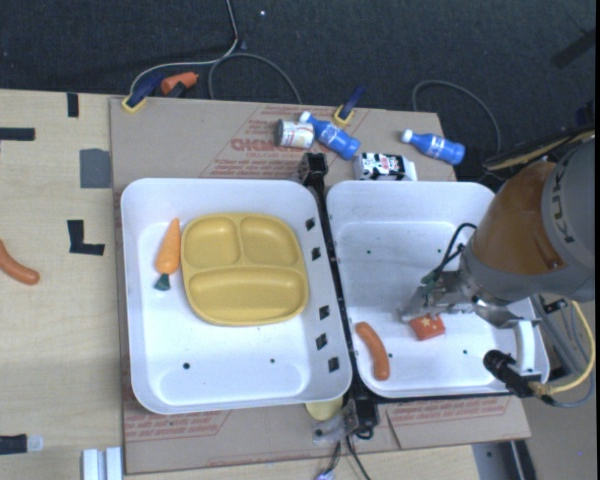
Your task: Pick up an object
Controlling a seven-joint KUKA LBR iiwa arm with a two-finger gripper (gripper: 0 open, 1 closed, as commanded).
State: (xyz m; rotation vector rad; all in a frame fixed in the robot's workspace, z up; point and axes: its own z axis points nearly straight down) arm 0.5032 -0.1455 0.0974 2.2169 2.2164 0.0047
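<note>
In the right bin (400, 208) a small red block (428, 327) lies near the front right, directly under my gripper (426, 306). The gripper hangs low over the block, its tips close to or touching it; I cannot make out how the tips stand. An orange sausage (372, 350) lies at the bin's front left. In the left bin (230, 378) a yellow divided plate (245, 268) rests beside an orange carrot (168, 247).
Behind the bins on the cardboard lie two blue bottles (336, 138) (435, 147), a white bottle (295, 133) and a black-and-white carton (385, 167). Another sausage (12, 261) lies on the bench at far left. The arm (525, 233) covers the right bin's right side.
</note>
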